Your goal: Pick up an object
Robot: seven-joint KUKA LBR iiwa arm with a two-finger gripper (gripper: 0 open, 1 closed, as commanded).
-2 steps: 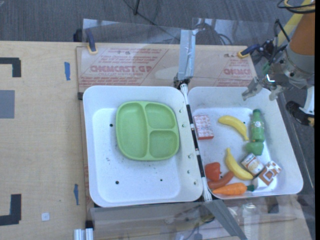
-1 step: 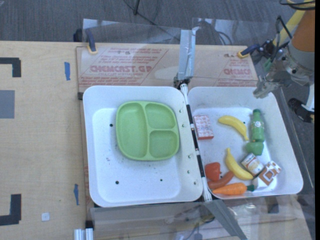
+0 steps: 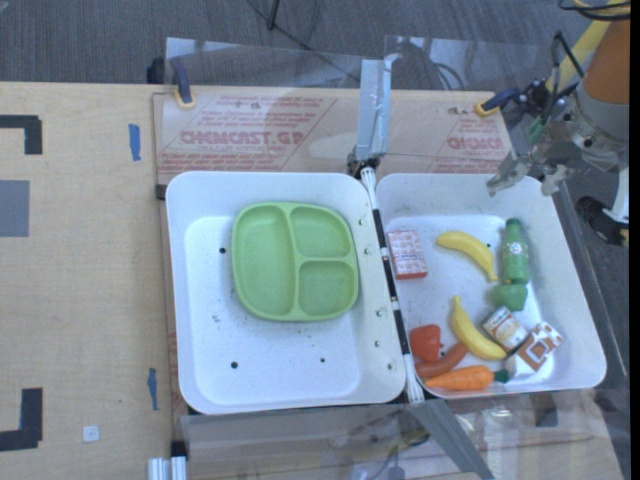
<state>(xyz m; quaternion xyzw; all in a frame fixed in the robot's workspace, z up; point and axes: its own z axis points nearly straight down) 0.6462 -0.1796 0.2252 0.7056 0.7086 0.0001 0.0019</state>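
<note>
Overhead, my tool (image 3: 527,173) hovers at the right bin's (image 3: 585,313) far right corner, fingers spread, pinching nothing. Objects crowd that bin: a green bottle (image 3: 514,251) by its right wall, two bananas (image 3: 468,249), a carrot (image 3: 462,379) near its front edge. I'd descend squarely over the bottle, straddling its width before closing.

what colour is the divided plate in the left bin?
Light green. The divided plate shows best in the camera view, lying in the left bin.
</note>
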